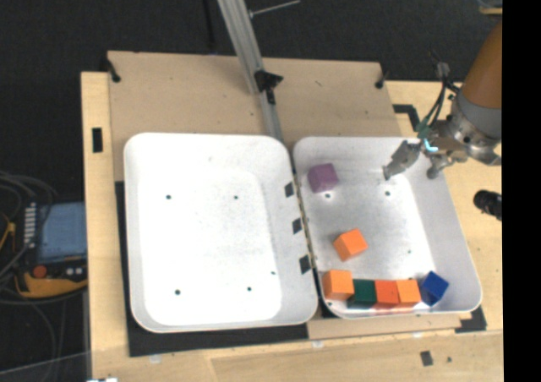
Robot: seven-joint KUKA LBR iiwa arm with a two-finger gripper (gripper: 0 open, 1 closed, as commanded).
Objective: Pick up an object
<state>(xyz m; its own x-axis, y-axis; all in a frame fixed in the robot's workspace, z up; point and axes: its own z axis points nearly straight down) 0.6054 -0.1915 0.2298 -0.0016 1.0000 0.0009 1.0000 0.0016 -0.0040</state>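
Hovering over the upper right part of the right bin [439, 203], the claw [412, 160] hangs with its two fingers spread apart and nothing between them, so it is released and holding no object. Candidate objects lie below and to the left of it on the bin floor: a purple cube [322, 177] sits off to the claw's left, near the wall shared with the left bin [203, 228], and an orange cube [350, 243] rests alone lower down, well apart from the claw. Farther below, along the bin's near wall, a row of blocks [376, 291] (orange, green, orange, orange) stands packed side by side, ending in a blue cube [433, 286] tilted against the corner; crowded so, they would likely leave little room for fingers, while the two lone cubes look easier to take. Judging by its height and spread fingers, the pick has not yet begun. No brand, label or writing can be read anywhere on the surface [338, 76].
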